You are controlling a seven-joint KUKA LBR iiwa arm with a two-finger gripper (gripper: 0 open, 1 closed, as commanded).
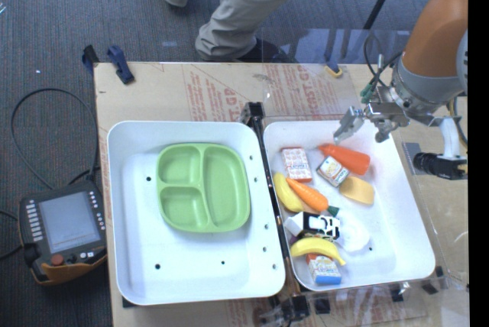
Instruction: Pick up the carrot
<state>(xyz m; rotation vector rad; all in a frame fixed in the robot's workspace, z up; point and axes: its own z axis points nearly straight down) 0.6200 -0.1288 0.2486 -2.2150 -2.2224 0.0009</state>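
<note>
Right now the grey arm's two-finger gripper [365, 124] is hovering over the far edge of the right-hand shallow white bin [409, 199], its fingers spread apart with nothing between them. I'm taking this for the approach step, with no grasp begun. The small orange plastic carrot [307, 195] is lying in that same bin, well toward seven o'clock from the gripper, slanting with one end near the yellow banana [285, 192] at its nine o'clock side and a red-and-white snack packet [296, 163] just at its twelve o'clock. A larger orange-red tapered piece [345, 157] is sitting closer to the gripper and could be mistaken for the target. Next, I'd judge, the gripper is needing to travel toward seven o'clock, turn its fingers across the carrot's slant, and drop in without nudging the banana.
</note>
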